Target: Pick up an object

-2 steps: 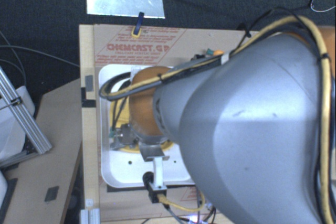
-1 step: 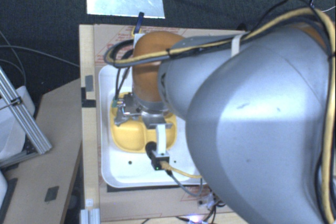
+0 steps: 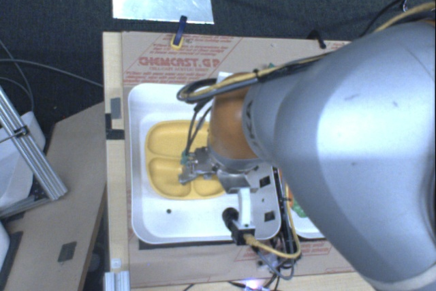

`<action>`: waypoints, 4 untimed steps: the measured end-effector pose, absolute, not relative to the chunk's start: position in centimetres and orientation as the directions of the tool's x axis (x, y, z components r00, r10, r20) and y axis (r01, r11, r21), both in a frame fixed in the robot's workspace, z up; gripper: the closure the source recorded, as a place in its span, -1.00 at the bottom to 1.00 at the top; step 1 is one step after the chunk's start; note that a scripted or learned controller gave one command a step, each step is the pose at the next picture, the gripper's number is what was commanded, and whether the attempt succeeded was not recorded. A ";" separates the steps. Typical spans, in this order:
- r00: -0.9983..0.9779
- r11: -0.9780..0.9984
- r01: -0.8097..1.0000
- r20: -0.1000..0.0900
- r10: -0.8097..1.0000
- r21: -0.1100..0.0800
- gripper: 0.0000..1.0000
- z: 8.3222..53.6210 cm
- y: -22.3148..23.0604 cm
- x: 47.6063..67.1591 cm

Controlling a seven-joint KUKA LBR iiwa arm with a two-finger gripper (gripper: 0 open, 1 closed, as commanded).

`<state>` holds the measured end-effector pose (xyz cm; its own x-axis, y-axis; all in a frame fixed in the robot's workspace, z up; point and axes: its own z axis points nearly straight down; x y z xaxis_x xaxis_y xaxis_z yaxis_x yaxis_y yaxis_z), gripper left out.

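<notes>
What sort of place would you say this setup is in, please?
Probably a robotics lab or test cell: a grey arm reaches over a white bin holding a yellow tray, on a bench covered with printed cardboard, with loose cables around.

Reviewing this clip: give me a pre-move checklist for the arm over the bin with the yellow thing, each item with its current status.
1. Target present: a yellow divided tray lies in the left white bin. Ok.
2. Arm over the target: the wrist, with its orange band, hangs above the tray's right part. Ok.
3. Gripper state: the fingertips are hidden among cables and the wrist body. Cannot tell.
4. Contact with the tray: the overlap is hidden by the arm. Cannot tell.
5. Cables: loops run along the wrist, close to the tool. Cannot tell if they snag.
6. Right bin contents: mostly covered by the arm. Cannot tell.
</notes>
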<state>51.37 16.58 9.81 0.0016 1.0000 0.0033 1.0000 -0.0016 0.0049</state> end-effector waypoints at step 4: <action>-0.004 0.004 1.000 -0.002 1.000 -0.010 -1.00 24.2 23.6 48.4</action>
<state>48.43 23.58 24.17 -0.0038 1.0000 -0.0024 0.9999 0.0038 -0.0095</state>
